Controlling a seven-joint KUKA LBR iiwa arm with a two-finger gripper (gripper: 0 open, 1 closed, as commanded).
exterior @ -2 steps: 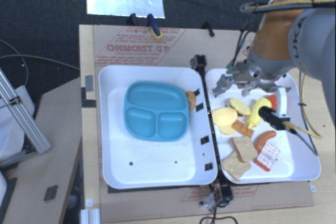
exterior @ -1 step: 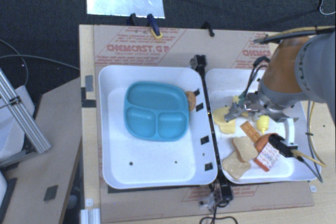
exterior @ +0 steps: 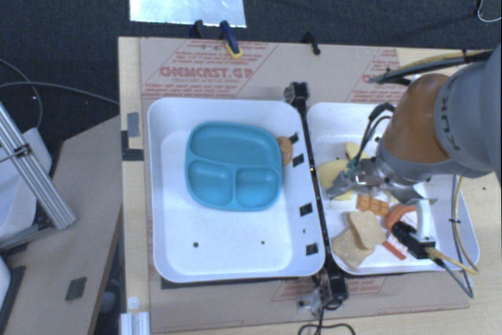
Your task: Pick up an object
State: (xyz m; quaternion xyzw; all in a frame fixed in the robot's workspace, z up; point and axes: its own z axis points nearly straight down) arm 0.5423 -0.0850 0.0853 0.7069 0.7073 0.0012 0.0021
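Bread slices [exterior: 359, 238] just below pincer [exterior: 345, 186], orange waffle piece [exterior: 372, 205] beside it, yellow item [exterior: 332, 171] touching its tip; finger state cannot be told; risk: crowded pieces may shift, so pincer closes on nothing.

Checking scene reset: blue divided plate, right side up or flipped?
Right side up. The blue divided plate lies flat in the left bin, its three compartments facing the camera with raised dividers showing. Nothing visible in the compartments.
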